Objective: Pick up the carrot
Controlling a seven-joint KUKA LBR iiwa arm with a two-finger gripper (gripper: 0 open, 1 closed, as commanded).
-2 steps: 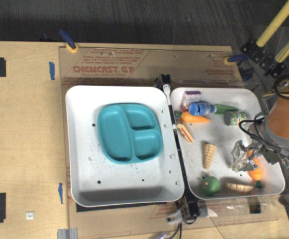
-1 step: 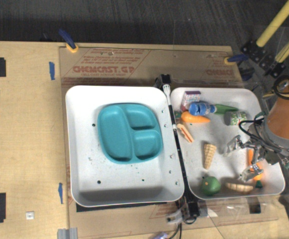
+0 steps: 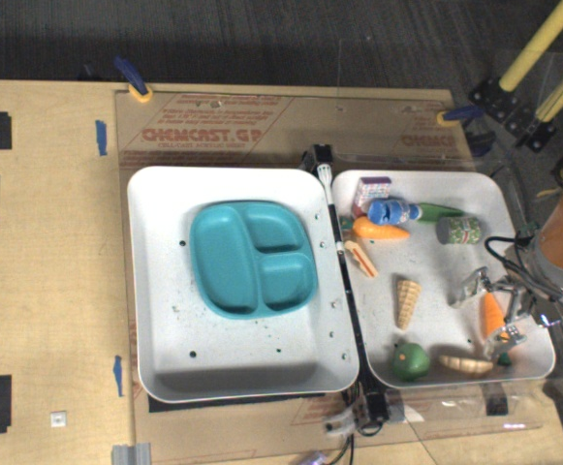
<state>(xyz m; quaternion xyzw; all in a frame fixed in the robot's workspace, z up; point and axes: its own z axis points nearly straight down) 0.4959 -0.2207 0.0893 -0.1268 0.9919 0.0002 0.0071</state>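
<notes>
Tool [image 3: 495,310] fingers grip the carrot [image 3: 493,315] low over the right bin [image 3: 514,209].

Arm [image 3: 562,245] cut off by right edge, only orange band showing. Gripper [image 3: 499,308] a cluttered tangle of metal and cable over carrot [image 3: 492,314]; carrot partly covered. Box [image 3: 371,194] label too small to read. Yellow pole [image 3: 549,25] cut off at top.

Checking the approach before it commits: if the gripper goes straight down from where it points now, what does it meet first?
Most likely the carrot, lying right at the gripper in the right bin; depth is unclear from this slanted view.
</notes>
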